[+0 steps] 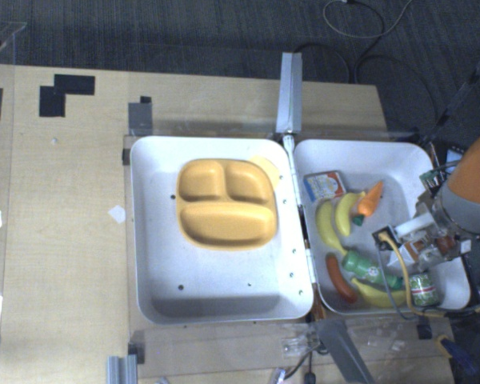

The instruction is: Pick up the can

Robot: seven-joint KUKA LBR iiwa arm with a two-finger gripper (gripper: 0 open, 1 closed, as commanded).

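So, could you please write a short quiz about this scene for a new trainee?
1. True or false: the can lies in the left bin.
2. Which item sits in the left bin? A) the yellow tray B) a banana C) a hot dog
3. Fill in: the gripper hovers over the ____ bin.

Key: 1 false; 2 A; 3 right.

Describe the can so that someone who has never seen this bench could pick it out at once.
Start at the right white bin, the one holding food items. Go to its near right corner, just below the gripper. The can stands there beside a green bottle and a banana: small, round, silvery top, green and red label.
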